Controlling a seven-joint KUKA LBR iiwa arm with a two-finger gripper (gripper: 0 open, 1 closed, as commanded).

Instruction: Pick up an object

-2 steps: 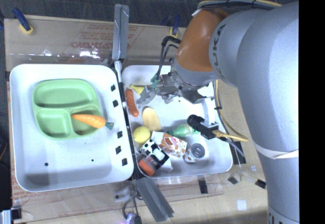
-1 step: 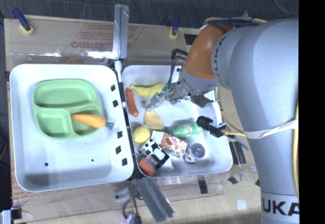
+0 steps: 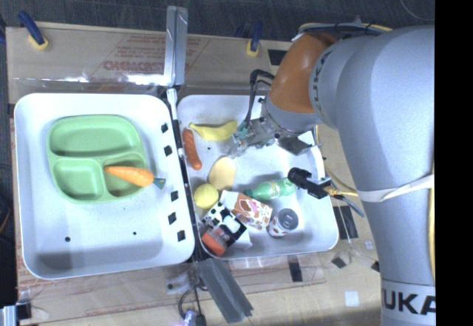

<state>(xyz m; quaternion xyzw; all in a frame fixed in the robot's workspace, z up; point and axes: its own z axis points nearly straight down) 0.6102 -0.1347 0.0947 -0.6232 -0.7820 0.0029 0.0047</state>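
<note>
My gripper (image 3: 246, 137) hangs low in the right bin (image 3: 325, 239), just right of a yellow banana (image 3: 213, 130) that lies near the bin's far left. Below the banana lie a red sausage (image 3: 192, 149) and a pale yellow lemon-like fruit (image 3: 222, 170). Nothing shows clearly between the gripper's tips. Nearer the front sit a yellow ball (image 3: 206, 195), a green bottle (image 3: 269, 188), a colourful carton (image 3: 252, 211), a black-and-white toy (image 3: 222, 218), a red-orange item (image 3: 213, 242) and a small round can (image 3: 284, 221).
The left bin (image 3: 89, 250) holds a green divided tray (image 3: 92, 141) with an orange carrot (image 3: 130, 175) across its lower right compartment. A ridge (image 3: 176, 169) divides the two bins. The grey arm (image 3: 369, 117) covers the right bin's right side.
</note>
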